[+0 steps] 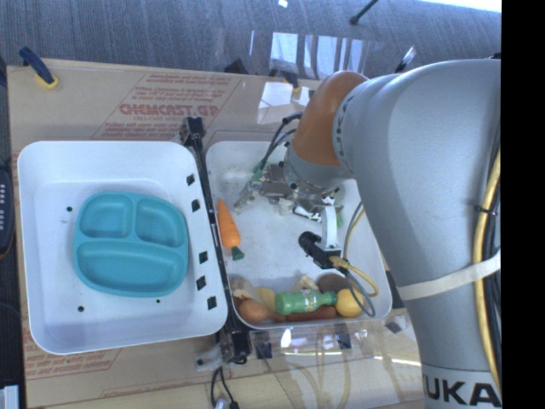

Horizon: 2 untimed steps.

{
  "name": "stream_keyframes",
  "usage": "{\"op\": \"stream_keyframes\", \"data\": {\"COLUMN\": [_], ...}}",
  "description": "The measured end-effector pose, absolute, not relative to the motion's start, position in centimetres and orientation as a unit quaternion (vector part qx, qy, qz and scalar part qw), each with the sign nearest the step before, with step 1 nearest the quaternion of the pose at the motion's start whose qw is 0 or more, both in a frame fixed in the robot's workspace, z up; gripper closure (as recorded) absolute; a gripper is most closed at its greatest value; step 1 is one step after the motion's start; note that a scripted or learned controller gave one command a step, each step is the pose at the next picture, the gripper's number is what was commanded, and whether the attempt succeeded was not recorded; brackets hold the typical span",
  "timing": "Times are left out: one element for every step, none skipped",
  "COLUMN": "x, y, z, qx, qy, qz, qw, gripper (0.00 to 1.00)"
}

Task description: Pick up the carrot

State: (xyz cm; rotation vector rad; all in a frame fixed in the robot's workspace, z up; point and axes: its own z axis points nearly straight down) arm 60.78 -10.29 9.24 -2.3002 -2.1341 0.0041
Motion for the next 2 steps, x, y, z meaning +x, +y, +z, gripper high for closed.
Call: {"op": "stream_keyframes", "data": {"x": [58.80, 58.80], "y": [-9.16, -9.04], "z": [9.06, 10.02], "qx": [-0.777, -0.774], "qy": [-0.630, -0.633], "qz": [0.0041, 0.0052], "qw": [0.005, 0.008], "gripper": [0.00, 1.00]}}
